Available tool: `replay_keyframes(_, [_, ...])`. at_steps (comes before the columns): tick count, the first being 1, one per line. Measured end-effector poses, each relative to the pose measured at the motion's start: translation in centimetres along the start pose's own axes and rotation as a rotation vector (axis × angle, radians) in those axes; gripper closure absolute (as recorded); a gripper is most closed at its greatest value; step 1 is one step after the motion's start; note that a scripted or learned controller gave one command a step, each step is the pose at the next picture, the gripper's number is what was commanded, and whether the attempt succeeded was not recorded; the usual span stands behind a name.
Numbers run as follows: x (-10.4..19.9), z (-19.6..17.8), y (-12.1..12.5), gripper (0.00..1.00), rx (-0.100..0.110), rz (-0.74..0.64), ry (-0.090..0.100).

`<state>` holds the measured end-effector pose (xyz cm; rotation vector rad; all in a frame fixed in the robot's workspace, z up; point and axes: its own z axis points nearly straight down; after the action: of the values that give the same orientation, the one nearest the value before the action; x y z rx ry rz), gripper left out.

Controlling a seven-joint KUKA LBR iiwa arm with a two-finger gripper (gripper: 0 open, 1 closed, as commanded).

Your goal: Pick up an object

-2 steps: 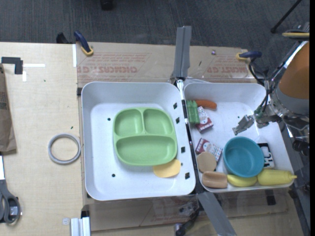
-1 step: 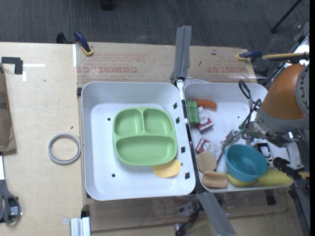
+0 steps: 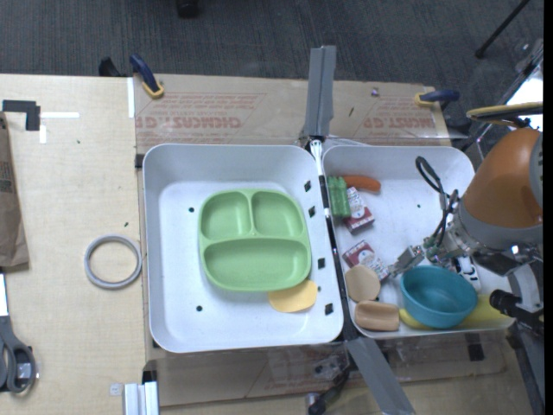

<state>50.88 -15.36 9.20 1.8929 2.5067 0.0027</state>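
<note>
Holding green tray [image 3: 255,240]: left bin [image 3: 164,258]. Right bin [image 3: 397,167]: blue bowl [image 3: 438,295]. Gripper [image 3: 423,256] jaws: cannot tell.

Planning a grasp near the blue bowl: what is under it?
A yellow object pokes out from beneath the blue bowl along its lower right rim, in the right bin. How far it runs under the bowl is covered. The bowl's inside looks bare.
</note>
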Motion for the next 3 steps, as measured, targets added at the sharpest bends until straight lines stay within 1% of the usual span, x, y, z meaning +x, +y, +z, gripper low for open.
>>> replay_keyframes(1, [0.7, -0.1, -2.8, 0.00, -0.006, -0.097, -0.005])
replay_keyframes(2, [2.2, 0.1, 2.9, 0.00, 0.003, -0.054, 0.000])
replay_keyframes(3, [2.1, -0.8, 2.8, 1.00, 0.004, -0.052, -0.001])
